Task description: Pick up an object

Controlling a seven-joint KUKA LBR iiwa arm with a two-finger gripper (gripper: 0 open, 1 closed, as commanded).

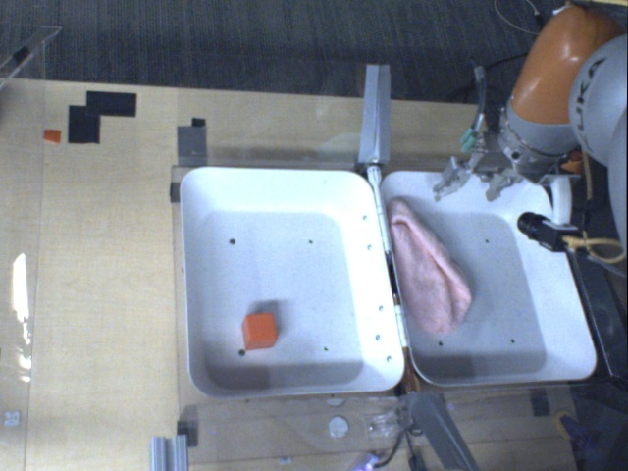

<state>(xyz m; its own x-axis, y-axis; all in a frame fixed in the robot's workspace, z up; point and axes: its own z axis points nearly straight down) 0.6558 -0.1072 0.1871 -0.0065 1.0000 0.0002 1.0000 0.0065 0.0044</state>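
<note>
Camera view has the gripper (474, 179) hovering over the far rim of the right bin (549, 361), its two fingers spread wide with nothing between them. A crumpled pink cloth (430, 271) lies below and slightly left of the gripper, along that bin's left wall, while an orange block (260, 331) sits well off to the gripper's left in the near part of the left bin (285, 196).

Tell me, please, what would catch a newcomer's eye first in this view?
Probably the small orange block, alone near the front of the left bin. Next, the pink cloth lying crumpled along the left side of the right bin, with the arm's tool open over that bin's back edge.
</note>
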